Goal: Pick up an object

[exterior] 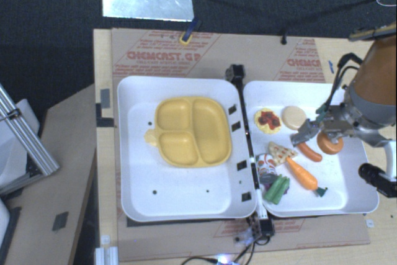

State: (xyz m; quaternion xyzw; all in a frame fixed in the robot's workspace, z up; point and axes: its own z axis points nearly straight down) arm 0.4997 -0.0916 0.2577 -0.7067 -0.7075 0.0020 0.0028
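Gripper (306, 133) poised over right bin (353, 195), above hot dog (310, 152) | finger state: cannot tell, too blurred | toy food clustered there within reach: carrot (302, 174), pizza slice (282, 152), bun (294, 116) | yellow divided tray (189, 131) in left bin (136, 195), likely drop-off.

We see toy food lying in the right bin (356, 198): carrot (302, 174) at a slant, sausage (309, 152), pizza slice (281, 152), round bun (294, 116), green pickle (276, 189) lower left.

Bench (105, 152), protective-film sheet (205, 49), two white bins (133, 133) side by side
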